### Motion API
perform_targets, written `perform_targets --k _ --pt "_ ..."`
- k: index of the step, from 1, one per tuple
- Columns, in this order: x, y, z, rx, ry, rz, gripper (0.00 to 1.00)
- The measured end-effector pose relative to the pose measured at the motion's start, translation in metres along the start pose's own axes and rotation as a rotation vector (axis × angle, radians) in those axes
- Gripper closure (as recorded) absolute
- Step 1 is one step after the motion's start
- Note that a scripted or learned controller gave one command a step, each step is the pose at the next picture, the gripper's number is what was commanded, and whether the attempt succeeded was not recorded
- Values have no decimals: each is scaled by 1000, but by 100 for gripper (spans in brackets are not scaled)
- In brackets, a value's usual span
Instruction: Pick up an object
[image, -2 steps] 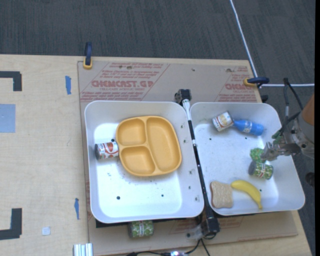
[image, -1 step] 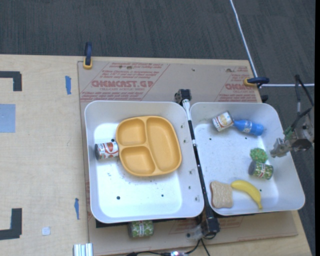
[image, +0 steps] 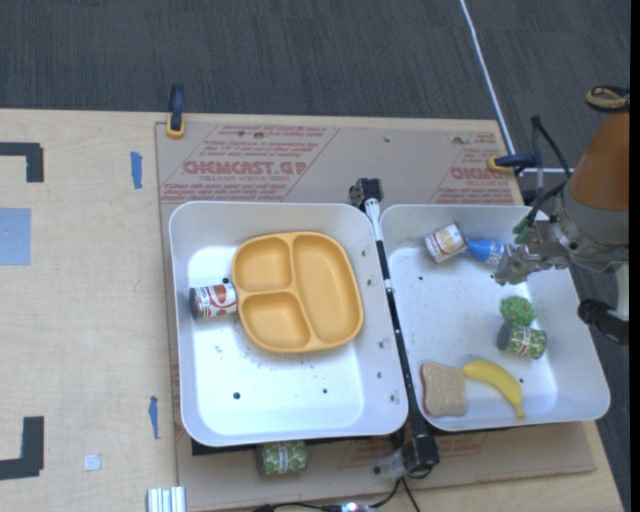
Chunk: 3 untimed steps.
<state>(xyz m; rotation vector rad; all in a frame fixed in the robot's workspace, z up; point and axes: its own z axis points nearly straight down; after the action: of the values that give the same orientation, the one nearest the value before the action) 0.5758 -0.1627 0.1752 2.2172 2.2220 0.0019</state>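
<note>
The right bin holds a small white can lying near its far edge, a blue object beside it, a green broccoli piece, a green-labelled can, a yellow banana and a slice of bread. My gripper hangs over the right bin's far right part, just right of the blue object and above the broccoli. Nothing shows between its fingers.
The left bin carries a yellow divided plate and a red can lying at its left. A green can lies on the bench in front of the left bin. Clamps stand at the board's back edge.
</note>
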Motion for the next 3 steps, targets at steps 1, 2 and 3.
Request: perform_targets --k 1,2,3 --pt "-1 0 0 1 0 1 0" --pt "2 67 86 8 3 1 0" --pt "21 -18 89 1 1 2 0"
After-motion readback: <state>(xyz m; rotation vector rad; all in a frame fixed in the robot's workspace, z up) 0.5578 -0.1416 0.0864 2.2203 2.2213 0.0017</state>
